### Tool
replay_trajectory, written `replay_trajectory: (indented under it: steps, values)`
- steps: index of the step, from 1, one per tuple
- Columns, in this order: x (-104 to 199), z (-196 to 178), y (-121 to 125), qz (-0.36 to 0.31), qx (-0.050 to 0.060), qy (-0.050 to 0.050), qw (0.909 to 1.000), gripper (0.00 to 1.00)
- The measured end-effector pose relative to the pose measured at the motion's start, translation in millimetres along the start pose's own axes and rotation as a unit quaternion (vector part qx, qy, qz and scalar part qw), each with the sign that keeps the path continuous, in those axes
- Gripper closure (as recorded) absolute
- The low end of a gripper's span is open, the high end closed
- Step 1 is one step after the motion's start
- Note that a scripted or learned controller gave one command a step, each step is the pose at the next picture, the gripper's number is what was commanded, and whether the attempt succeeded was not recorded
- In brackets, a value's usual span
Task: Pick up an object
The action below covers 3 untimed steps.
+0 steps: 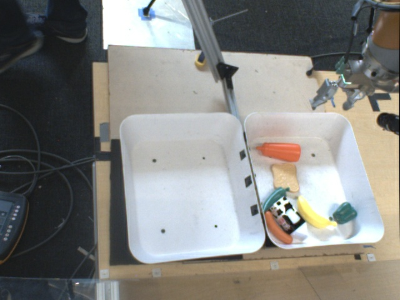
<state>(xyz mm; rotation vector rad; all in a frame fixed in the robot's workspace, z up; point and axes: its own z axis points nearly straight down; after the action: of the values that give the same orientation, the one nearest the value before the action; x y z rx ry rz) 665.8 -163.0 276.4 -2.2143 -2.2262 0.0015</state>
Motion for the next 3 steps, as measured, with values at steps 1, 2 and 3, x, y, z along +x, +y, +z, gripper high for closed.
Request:
replay_trajectory:
  steps: [1, 2, 3]
  values:
    - [0.1, -2.4, 0.6, -0.001, -0.002, -0.001, 1.0, 0.0]
    - [-9.8, 46.6, -0.3, 0.002, 0.0, -0.001, 1.0, 0.0]
    - [-19.0, 93.9, -0.5, 0.003, 0.0, 0.0, 1.0, 0.0]
